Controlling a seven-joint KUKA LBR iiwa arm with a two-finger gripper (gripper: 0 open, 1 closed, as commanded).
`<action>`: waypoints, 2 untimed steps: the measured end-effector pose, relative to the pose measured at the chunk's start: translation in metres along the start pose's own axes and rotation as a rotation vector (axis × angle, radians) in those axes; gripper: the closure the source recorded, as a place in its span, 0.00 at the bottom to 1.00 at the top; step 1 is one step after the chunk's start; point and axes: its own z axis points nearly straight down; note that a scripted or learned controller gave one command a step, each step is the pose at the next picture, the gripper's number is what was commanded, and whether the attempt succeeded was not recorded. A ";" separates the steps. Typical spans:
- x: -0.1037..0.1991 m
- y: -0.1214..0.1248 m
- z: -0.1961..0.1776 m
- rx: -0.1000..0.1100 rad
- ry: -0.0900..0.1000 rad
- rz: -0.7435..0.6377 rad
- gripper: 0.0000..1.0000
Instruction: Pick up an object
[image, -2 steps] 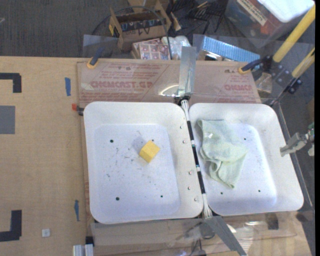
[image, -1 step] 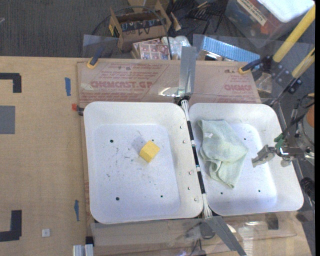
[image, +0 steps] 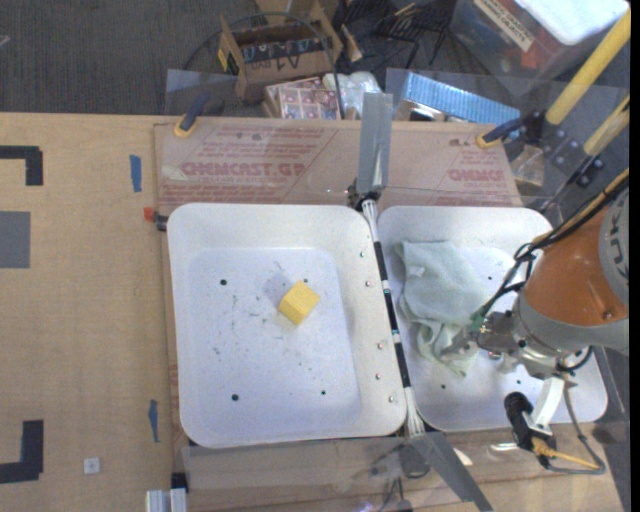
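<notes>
A small yellow block (image: 298, 302) lies near the middle of the left white bin (image: 200, 400). A crumpled pale green cloth (image: 437, 283) fills the left half of the right white bin (image: 590, 400). My gripper (image: 468, 343) is down in the right bin at the cloth's lower right edge, touching or just over its folds. The grey wrist and the orange band (image: 568, 288) above it hide the part of the bin behind them.
A metal divider (image: 374, 150) stands behind the seam between the two bins. A cardboard sheet (image: 260, 165) lies at the back, with boxes and clutter beyond it. A black cable (image: 520, 415) hangs below the wrist by the right bin's front rim.
</notes>
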 end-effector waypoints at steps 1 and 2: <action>-0.001 0.001 -0.011 -0.005 0.000 0.003 1.00; 0.055 0.070 -0.132 0.010 -0.002 -0.050 1.00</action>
